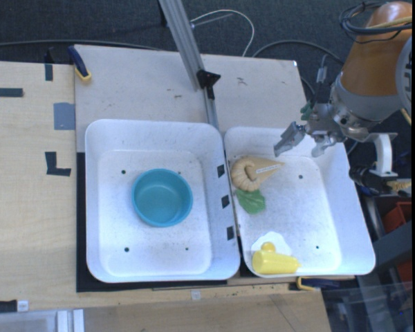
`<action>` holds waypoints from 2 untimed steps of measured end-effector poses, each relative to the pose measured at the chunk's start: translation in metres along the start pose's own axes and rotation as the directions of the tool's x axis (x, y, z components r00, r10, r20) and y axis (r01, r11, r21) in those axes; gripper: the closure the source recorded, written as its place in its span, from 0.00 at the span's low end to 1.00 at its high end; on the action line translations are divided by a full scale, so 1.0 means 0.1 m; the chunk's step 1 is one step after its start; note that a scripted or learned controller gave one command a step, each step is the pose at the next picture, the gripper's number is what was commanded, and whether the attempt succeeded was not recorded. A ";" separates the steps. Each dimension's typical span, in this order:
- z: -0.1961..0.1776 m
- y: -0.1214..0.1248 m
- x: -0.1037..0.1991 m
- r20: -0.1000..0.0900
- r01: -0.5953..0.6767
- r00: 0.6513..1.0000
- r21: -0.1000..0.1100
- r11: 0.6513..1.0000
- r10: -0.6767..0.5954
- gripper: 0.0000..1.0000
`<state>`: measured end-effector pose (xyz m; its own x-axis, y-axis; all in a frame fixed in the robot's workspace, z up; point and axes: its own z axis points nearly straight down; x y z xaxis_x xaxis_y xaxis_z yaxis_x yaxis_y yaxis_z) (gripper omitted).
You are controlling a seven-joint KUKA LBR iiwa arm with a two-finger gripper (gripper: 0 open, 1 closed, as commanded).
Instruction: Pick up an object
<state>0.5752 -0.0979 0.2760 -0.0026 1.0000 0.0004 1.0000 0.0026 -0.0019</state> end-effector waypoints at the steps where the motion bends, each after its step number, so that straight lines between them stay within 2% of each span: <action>1: 0.00 0.00 0.00 0.000 0.000 1.000 0.000 1.000 0.000 0.00; 2: 0.64 0.01 0.01 0.000 -0.001 1.000 0.007 1.000 0.001 0.00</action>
